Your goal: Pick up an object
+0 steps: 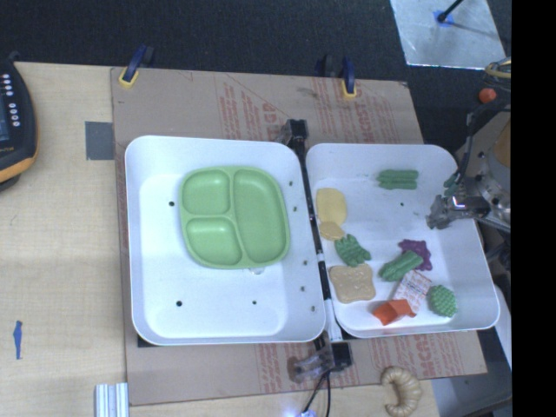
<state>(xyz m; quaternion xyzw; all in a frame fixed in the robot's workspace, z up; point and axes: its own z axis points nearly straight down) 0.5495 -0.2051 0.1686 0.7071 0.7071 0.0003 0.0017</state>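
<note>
Gripper (443, 211) at right bin's (365, 159) right rim, jaw state can't tell; green bean pod (397, 179) just left, purple piece (415, 250) below.

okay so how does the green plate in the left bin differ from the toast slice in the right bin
The green plate is far larger than the toast slice. The plate is pale green with three compartments; the toast is tan and plain. The plate sits alone mid-bin; the toast lies among other toy foods. Both lie flat on a white bin floor.
</note>
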